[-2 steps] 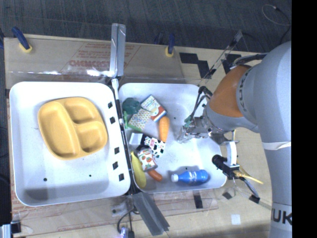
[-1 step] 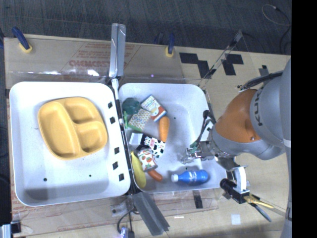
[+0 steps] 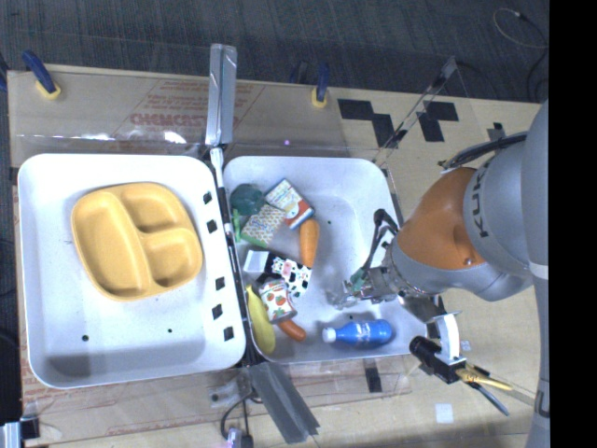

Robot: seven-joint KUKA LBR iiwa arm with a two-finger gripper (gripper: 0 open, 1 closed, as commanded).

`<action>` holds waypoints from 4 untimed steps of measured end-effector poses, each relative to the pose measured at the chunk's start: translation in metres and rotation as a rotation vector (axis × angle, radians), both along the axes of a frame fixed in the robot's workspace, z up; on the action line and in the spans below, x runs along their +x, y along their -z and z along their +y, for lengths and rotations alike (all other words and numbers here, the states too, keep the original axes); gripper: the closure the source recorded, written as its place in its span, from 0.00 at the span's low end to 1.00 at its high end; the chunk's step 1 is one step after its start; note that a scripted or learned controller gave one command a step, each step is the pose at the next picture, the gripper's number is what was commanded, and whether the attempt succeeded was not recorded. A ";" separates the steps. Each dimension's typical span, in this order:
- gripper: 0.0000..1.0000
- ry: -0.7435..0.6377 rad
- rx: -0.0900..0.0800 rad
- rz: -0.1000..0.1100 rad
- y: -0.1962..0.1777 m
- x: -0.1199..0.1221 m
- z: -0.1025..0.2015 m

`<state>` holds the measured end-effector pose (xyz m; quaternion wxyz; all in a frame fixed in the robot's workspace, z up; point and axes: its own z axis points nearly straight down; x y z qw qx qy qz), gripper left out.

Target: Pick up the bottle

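Note:
A blue bottle with a white cap lies on its side near the front edge of the right bin, cap pointing left. My gripper hangs just above and a little behind the bottle, at the right side of the bin, apart from it. Nothing shows between its fingers. The grey arm with its orange band reaches in from the right.
Left part of the right bin holds a carrot, a banana, a green item, small printed cartons and a patterned piece. The left bin carries a yellow divided tray. A metal divider stands between the bins.

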<state>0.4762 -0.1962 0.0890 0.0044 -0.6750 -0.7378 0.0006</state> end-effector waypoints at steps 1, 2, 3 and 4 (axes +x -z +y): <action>0.00 -0.009 -0.002 -0.001 0.000 0.084 -0.014; 0.00 0.169 -0.001 0.003 -0.021 0.022 -0.013; 0.00 0.186 -0.004 0.000 -0.179 0.002 0.012; 0.00 -0.064 0.000 0.000 0.000 0.000 0.008</action>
